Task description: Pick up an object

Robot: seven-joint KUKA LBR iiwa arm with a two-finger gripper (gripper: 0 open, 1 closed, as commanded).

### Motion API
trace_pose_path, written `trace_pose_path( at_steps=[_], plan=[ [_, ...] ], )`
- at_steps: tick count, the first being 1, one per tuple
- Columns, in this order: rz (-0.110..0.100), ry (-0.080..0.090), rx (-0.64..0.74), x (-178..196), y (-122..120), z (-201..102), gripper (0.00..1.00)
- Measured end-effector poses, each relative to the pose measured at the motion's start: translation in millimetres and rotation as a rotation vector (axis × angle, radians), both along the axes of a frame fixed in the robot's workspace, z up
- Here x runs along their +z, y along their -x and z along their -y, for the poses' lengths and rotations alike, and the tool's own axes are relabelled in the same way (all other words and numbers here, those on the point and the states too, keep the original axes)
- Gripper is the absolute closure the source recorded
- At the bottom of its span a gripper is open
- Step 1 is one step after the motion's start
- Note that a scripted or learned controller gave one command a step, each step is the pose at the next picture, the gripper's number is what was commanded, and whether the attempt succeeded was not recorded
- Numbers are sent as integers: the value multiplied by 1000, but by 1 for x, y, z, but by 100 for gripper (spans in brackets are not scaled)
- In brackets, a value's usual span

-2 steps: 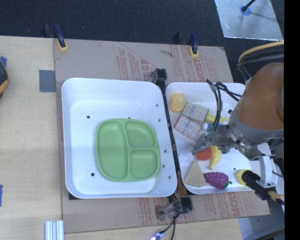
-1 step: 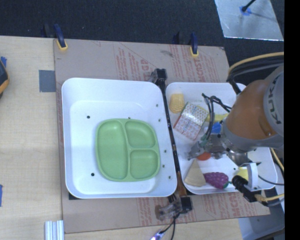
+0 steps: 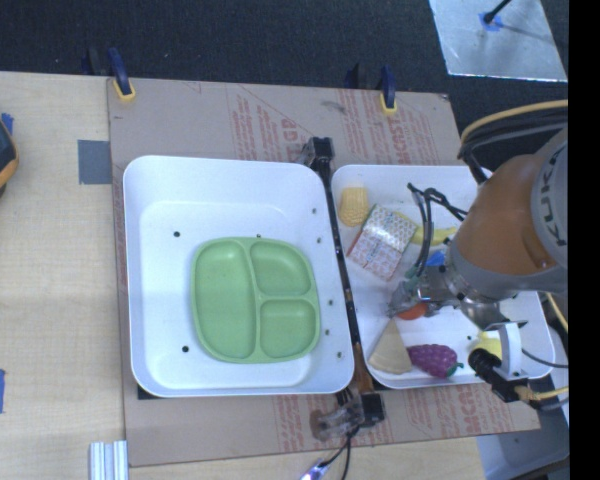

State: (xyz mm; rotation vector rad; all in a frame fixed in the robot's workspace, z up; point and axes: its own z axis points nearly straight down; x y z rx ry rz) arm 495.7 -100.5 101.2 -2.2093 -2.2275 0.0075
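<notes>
Step as we judge it: descent for grasp in right bin (image 3: 372,180). Gripper (image 3: 412,306) low over small red-orange object (image 3: 412,313), mid-bin, just right of patterned box (image 3: 383,240). We advise straight drop, avoiding purple grapes (image 3: 432,358). Arm (image 3: 505,230) enters from right, wrist bent down-left. Jaws: cannot tell.

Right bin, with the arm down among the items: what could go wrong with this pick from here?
1. The right bin is crowded: the gripper sits close to a red item, the patterned box and the tan wedge, so it may nudge or pinch the wrong one.
2. The wrist hides much of the bin, so a failed grasp could go unnoticed.
3. The purple grape bunch lies near the arm and could be pushed aside.
</notes>
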Motion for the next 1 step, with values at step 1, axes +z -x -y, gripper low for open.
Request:
trace_pose_path(
  at_steps=[1],
  plan=[
    [5,-1,-2,145,13,-74,100]
  ],
)
